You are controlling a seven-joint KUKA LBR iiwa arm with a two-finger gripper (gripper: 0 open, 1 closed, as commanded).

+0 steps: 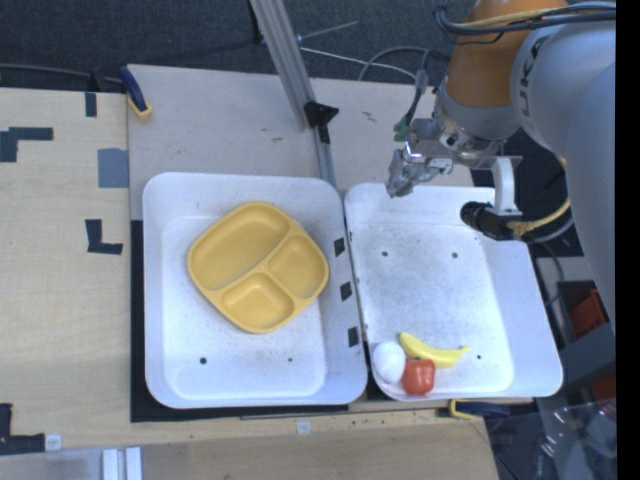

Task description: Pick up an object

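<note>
A yellow banana (433, 350), a red pepper-like object (420, 376) and a white egg-shaped object (388, 362) lie together at the near edge of the right bin (440, 268). A yellow divided plate (258, 266) rests in the left bin (170, 298). My gripper (403, 182) hangs over the far left corner of the right bin, well away from the three small objects, with nothing seen between its fingers.
A slanted metal pole (290, 58) crosses the bench behind the bins. Cables and a black fitting (490, 220) sit along the right bin's far right rim. The grey arm with its orange band (500, 38) fills the top right.
</note>
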